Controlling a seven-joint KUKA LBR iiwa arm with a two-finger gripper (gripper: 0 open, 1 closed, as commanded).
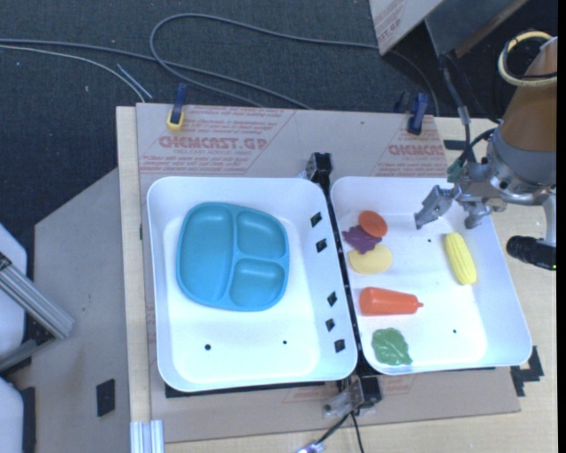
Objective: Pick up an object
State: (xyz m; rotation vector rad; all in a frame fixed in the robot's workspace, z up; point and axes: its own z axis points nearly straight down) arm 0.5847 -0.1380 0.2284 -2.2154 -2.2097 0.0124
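Corn cob (459, 257) loose in right bin (495, 341); gripper (451, 211) just above it, fingers spread, gripping nothing.

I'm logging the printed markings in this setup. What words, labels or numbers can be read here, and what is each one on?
"CHEMCAST GP" in red: on the brown board under the bins, above the left bin.
A second red print on that board above the right bin looks like the same word, but is partly hidden and blurred.
Smaller red lines beside both: too small to read.
Red print on the cardboard box at top: unreadable.
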